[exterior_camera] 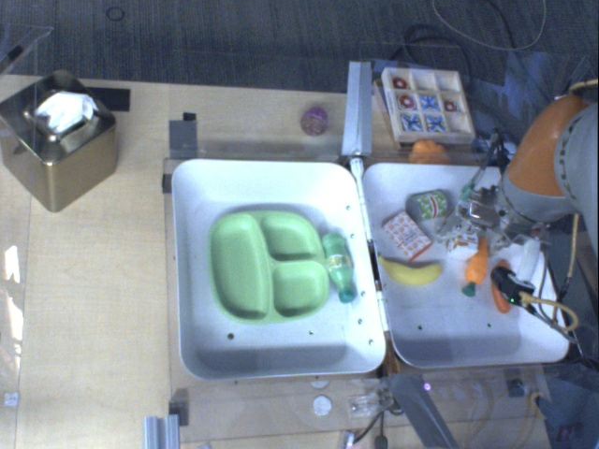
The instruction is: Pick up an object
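— Where is the gripper point(471, 215) sitting?

— It is hanging low over the right bin point(449, 330), just above a small patterned packet point(459, 239), with the carrot point(477, 267) beside it.

— Are the fingers gripping anything?

— I cannot tell (they are blurring into the clutter).

— And the rest?

— A banana point(412, 271), a patterned box point(405, 235) and a can point(429, 204) are lying nearby; the green tray point(267, 265) is lying in the left bin point(271, 354).

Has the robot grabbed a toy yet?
Not that I can see. The gripper is down in the right bin, close to the carrot and the can. The banana and the other toys lie on the bin floor. Grabbing and lifting are left.
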### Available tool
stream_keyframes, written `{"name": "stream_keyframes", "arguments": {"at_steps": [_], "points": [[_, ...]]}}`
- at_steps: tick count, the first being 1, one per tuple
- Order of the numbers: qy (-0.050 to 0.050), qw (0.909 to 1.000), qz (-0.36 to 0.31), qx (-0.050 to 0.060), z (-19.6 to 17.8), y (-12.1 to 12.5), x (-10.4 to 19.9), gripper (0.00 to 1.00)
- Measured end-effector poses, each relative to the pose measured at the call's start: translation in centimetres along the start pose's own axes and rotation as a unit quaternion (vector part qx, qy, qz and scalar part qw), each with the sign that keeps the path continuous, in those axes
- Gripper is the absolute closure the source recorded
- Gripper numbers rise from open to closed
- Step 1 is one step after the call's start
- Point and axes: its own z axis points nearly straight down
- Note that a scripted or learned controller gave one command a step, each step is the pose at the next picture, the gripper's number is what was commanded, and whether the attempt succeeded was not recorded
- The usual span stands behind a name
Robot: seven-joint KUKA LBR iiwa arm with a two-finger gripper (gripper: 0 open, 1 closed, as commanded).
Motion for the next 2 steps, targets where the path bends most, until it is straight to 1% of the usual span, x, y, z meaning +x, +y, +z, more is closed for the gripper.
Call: {"name": "stream_keyframes", "arguments": {"at_steps": [1,2], "points": [[0.001,1.0,-0.002,-0.005,-1.5,0.3,0.1,1.0],[0.0,1.0,0.003,0.002,-9.9,0.9,4.6,1.0]]}}
